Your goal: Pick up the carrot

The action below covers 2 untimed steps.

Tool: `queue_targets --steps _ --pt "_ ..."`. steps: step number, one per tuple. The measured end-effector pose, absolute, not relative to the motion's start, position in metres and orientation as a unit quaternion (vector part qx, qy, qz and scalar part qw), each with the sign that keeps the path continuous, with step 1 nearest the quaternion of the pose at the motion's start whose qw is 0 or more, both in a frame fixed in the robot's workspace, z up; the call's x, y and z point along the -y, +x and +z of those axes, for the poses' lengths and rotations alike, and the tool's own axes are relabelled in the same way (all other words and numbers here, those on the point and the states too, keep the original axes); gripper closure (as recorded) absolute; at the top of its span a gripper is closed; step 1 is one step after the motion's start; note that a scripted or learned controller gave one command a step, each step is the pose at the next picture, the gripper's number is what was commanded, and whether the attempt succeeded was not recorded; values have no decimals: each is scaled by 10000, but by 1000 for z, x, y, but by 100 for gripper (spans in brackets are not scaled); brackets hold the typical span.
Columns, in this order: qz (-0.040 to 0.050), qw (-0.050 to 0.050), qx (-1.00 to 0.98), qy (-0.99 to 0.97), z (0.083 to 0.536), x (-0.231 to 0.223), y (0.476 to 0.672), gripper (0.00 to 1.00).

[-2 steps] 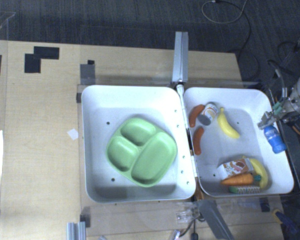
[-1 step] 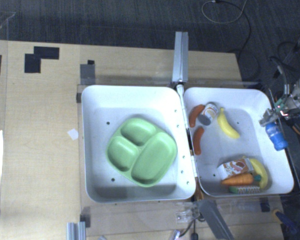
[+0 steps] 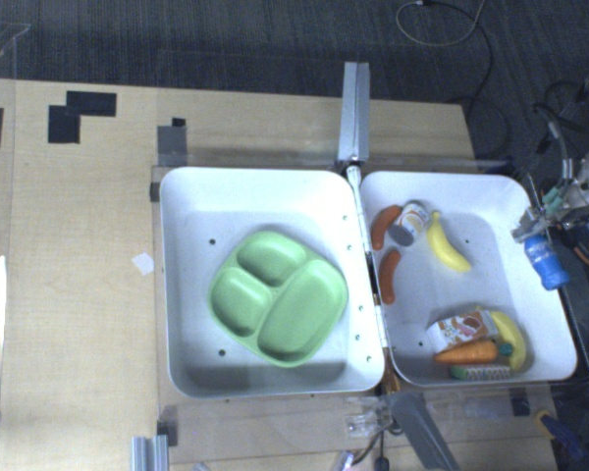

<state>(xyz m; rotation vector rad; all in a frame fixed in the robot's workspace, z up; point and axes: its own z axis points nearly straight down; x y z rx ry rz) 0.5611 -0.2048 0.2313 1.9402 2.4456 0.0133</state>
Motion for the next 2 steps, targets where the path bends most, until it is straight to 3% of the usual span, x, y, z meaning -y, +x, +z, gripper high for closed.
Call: queue_targets --steps 1,2 --pt "56 129 -7843 6202 243 204 563 100" --pt "11 33 -8776 4794 215 184 540 100"
